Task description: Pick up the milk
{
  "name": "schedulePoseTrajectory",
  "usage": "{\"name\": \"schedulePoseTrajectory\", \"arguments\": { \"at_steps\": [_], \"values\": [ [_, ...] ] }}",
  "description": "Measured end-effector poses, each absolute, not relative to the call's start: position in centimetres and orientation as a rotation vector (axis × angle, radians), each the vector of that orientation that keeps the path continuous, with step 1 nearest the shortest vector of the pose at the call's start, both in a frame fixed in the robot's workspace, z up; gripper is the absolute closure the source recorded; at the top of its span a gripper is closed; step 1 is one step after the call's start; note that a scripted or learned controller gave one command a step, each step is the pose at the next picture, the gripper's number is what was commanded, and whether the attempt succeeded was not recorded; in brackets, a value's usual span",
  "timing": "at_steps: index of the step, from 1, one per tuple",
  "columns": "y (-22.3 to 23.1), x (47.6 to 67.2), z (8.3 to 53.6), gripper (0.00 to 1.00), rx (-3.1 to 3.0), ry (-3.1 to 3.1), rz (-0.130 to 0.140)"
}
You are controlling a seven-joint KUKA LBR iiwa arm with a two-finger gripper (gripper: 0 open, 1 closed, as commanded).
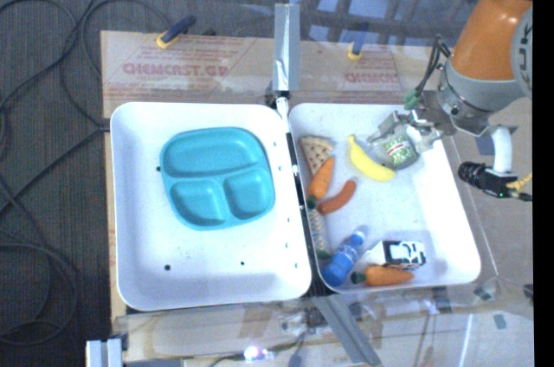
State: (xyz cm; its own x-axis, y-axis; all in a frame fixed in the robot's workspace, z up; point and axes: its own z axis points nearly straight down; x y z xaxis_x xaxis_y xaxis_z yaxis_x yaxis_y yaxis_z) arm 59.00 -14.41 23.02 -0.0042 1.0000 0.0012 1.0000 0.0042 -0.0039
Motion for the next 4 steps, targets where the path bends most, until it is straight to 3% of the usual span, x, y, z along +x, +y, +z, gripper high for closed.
{"name": "schedulePoseTrajectory", "arguments": {
  "at_steps": [1,2,3,4],
  "values": [
    [-16.6,62.0,27.3,0.00,-2.472,-1.939,0.007],
    [-16.6,62.0,28.1,1.00,-2.471,-1.942,0.016],
    [-16.6,62.0,28.1,0.00,-2.471,-1.941,0.017],
    [-15.7,62.0,23.7,0.00,-2.432,-1.987,0.008]
  ]
}}
